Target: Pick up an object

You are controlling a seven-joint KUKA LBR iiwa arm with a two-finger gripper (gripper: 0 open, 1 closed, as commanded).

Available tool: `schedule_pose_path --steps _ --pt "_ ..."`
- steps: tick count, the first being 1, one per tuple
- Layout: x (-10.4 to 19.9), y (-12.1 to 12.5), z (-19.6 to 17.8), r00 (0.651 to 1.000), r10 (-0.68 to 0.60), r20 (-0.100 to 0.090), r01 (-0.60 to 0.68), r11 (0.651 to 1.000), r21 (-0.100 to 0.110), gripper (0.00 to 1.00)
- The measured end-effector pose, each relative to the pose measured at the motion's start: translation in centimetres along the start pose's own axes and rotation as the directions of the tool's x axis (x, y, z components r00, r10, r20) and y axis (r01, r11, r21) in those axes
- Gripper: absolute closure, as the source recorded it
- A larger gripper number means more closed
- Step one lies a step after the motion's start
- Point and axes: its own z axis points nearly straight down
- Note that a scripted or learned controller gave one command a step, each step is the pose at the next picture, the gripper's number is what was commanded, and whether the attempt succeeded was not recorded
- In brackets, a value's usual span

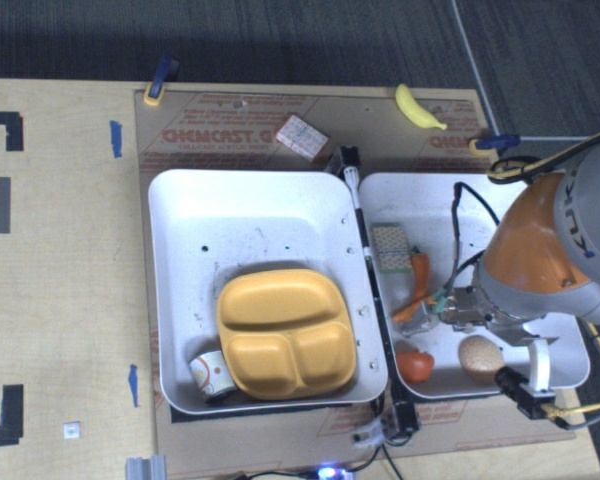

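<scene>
My gripper (450,308) sits low in the right bin (435,196), its grip too obscured to tell. Just below it lie a red tomato (414,364) and a beige egg-shaped object (479,353), my arm partly covering it.

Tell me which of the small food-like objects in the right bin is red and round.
The red round tomato, at the near edge of the right white bin. The long orange carrot is thin, and the tan egg-shaped potato is pale.

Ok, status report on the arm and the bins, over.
Gripper low in right bin, beside carrot. Nothing seen held. Tomato and beige egg-shaped item nearby.
</scene>
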Motion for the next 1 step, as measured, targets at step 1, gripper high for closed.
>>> schedule_pose_path --steps 1 --pt "0.10 -0.29 -0.04 1.000 -0.001 0.000 0.001 1.000 -0.003 0.00"
